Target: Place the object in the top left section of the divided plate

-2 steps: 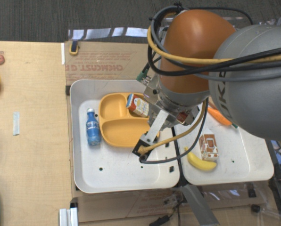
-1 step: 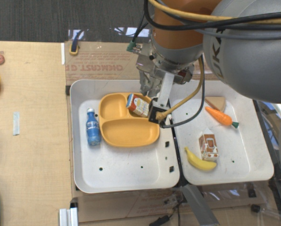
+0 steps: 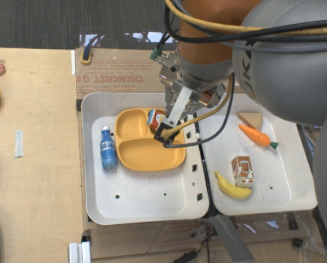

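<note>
The tool (image 3: 164, 131) hung low over the yellow divided plate (image 3: 147, 155), beside a red-orange object (image 3: 154, 118) in its top right section; whether the tool pinched it I could not tell, so the object risked landing in the wrong section.

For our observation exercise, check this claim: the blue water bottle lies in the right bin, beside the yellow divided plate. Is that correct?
Not quite. The camera view shows the blue water bottle lying in the left bin, not the right one. It is indeed beside the yellow divided plate, on the side away from the other bin.
</note>
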Motion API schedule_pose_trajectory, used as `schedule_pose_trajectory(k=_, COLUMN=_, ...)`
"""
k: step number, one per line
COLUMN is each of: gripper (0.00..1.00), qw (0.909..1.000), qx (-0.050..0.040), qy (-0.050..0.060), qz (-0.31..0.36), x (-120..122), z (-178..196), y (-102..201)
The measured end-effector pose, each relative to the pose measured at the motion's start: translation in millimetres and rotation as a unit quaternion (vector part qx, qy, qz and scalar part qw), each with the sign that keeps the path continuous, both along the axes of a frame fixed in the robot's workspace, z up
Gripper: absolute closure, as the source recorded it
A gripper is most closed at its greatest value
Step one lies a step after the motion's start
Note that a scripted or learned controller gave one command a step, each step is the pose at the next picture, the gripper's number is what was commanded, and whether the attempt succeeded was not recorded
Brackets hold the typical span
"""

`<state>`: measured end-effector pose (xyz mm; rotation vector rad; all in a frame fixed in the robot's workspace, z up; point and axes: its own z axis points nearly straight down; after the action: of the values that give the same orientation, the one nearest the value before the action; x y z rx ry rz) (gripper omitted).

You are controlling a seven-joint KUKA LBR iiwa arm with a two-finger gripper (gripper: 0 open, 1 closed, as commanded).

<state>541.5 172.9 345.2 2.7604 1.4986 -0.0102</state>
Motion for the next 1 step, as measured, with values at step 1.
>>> schedule_pose_trajectory(k=1, gripper=1.00, qw=0.9998, qx=0.0001, qy=0.000, qz=-0.018, x=-8.2, z=-53.5, y=-62.5)
